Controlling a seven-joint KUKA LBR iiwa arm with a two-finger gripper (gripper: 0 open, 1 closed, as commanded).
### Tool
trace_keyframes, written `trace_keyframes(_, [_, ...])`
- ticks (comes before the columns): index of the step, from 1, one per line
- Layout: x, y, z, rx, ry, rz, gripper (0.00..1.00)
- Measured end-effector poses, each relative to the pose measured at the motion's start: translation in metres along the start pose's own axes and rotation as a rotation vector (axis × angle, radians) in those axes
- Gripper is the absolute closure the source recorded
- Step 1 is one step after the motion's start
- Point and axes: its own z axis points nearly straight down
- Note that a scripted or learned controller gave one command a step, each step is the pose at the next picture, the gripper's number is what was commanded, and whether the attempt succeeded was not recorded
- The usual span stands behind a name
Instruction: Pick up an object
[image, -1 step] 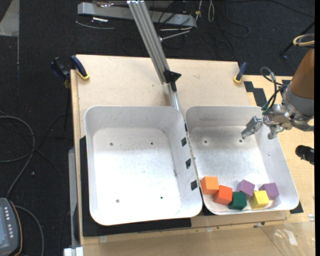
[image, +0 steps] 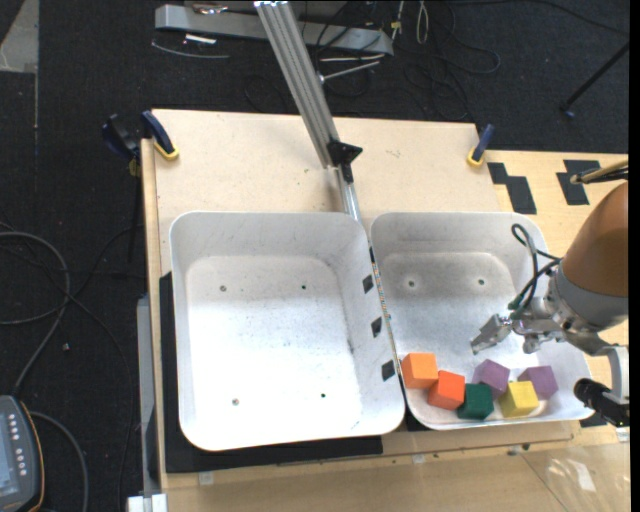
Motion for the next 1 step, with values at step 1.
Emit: trace_keyframes(1, [0.0137,0.0034,-0.1266,-0.022,-0.007,-0.008,0.0])
